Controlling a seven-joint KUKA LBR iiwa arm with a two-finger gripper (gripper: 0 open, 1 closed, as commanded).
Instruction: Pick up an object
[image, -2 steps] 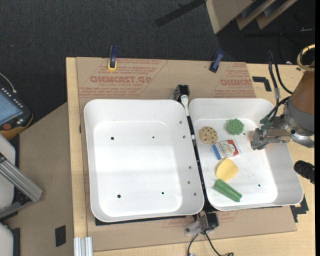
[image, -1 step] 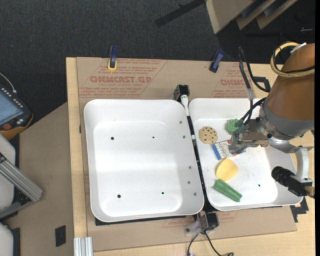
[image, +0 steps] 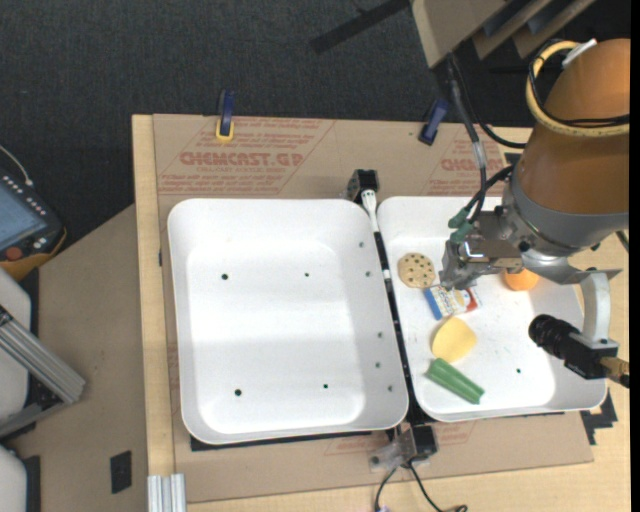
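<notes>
Camera view, gripper (image: 455, 283) low over blue-white packet (image: 440, 300), beside cookie (image: 415, 268)

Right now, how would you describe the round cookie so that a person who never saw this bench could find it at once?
Look at the right bin of the two white bins, where the arm reaches in. Near its left wall, just left of the gripper, lies the cookie. It is the only flat, round, tan thing with dark dots; the yellow piece and the green block lie nearer the front and are plain.

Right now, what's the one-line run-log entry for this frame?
arm: over right bin | pincer: low above blue-and-white item | nearby: cookie, yellow piece, green piece | lifted: nothing seen
</notes>
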